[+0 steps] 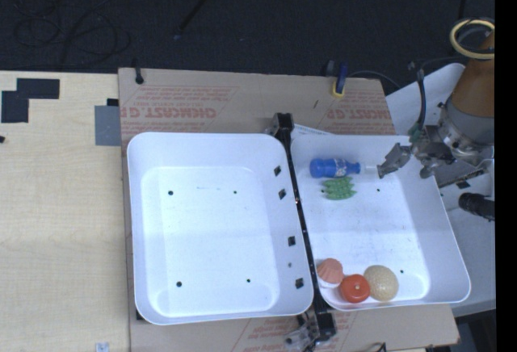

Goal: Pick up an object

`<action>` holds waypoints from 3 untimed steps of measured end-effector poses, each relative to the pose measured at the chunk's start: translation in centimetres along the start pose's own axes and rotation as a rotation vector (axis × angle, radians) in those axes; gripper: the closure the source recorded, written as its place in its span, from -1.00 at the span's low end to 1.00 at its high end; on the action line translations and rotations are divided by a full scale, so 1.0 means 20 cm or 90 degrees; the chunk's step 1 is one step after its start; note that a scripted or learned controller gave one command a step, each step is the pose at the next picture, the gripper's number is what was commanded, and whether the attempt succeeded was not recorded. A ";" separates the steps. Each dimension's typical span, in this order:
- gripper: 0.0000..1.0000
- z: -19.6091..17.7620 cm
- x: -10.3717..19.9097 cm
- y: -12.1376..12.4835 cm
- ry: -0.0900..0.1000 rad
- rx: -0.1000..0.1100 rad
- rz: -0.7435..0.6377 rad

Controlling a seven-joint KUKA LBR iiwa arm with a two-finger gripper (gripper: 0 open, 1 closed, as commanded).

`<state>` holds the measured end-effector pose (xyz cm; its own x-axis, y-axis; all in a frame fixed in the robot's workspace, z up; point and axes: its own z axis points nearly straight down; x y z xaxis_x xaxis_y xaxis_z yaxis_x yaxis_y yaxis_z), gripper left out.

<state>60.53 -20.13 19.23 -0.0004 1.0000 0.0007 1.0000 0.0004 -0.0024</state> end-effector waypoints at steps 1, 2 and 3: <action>-1.00 -0.64 0.11 0.07 -0.002 -0.008 -0.002; -1.00 -0.89 -0.04 -0.05 -0.002 -0.003 0.001; -1.00 -0.84 -0.06 0.11 -0.002 -0.001 -0.002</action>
<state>62.83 -21.29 36.00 -0.0037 1.0000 -0.0016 1.0000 0.0037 -0.0005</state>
